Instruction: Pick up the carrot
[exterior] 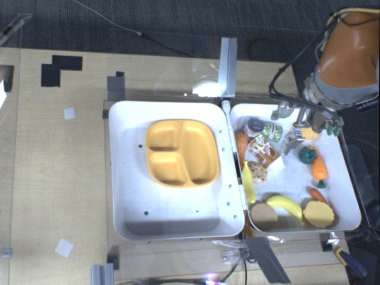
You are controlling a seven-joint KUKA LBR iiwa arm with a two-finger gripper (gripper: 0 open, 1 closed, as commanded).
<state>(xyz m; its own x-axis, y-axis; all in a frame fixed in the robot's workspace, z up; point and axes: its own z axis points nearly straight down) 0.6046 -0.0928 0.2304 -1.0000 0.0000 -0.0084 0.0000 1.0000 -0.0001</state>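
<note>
The carrot (319, 168) lies in the right bin (351, 186), near its right wall. It is small, orange and smooth, with a dark green leafy top (307, 155) at its upper end. It looks like a plastic toy. Nothing is holding it, so I think the job has not really begun: the grab and the lift are both left to do.

The tool (303, 125) hangs just above the carrot's green top, a little to the left, over the upper part of the bin. It is grey and shiny. I cannot tell if it is apart or together, because the parts blur into each other.

Left of the carrot sits a crinkly snack packet (262, 151). Below the carrot, along the bin's bottom edge, lie a curved yellow banana (284, 205), a brown potato (263, 215) and a yellow lumpy thing (319, 214).

Far left of the carrot, the other white bin (127, 177) holds a yellow tray (180, 152) with rounded corners and three hollow parts.
</note>
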